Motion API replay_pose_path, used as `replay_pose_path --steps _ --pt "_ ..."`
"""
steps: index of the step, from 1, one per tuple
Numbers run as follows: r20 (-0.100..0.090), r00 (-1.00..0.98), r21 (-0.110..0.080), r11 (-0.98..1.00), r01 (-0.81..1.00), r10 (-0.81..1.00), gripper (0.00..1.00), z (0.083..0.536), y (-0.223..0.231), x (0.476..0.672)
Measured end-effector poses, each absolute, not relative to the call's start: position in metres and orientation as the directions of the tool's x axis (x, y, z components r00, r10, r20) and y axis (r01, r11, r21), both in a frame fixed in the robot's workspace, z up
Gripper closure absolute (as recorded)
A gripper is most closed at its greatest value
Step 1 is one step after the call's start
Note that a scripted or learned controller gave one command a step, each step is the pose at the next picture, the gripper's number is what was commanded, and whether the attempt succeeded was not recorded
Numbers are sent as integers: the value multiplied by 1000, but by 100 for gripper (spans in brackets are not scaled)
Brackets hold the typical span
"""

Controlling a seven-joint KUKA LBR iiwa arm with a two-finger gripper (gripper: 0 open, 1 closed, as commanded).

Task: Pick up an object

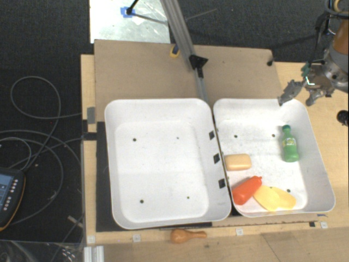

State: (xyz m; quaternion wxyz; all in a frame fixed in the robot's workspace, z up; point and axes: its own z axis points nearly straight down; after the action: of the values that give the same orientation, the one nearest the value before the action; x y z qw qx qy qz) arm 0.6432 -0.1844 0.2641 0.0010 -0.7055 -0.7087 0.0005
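Bench fills most of the frame, brown board top, dark floor with cables around it at left and top. Left bin sits mid-frame, white, shallow, nothing but small dots on its floor. Right bin touches it along the centre seam, where black clips run down the join.

A grey pole slants from top centre down to the bins' shared upper corner.

My arm comes in at the upper right edge of the frame. My gripper hangs just over the upper right rim of the right bin, above the back corner. Fingers are spread apart, one tip toward the left near the rim, the other to the right, nothing between them.

Pickable items all lie in the right bin. Yellow object lies flat at the lower right of the bin, touching the red object just to its left, which lies tilted near the centre seam. Tan block sits just above the red one, close to the seam, apart from it. Green bottle lies at the bin's right side, cap pointing up-frame, well apart from the other three and nearest to my gripper, but not touching it.

Small orange-brown piece lies on the bench below the left bin, outside both bins.
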Motion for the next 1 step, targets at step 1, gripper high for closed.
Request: replay_pose_path --steps 1 --pt "-1 -7 1 7 1000 1000 0 267 -184 644"
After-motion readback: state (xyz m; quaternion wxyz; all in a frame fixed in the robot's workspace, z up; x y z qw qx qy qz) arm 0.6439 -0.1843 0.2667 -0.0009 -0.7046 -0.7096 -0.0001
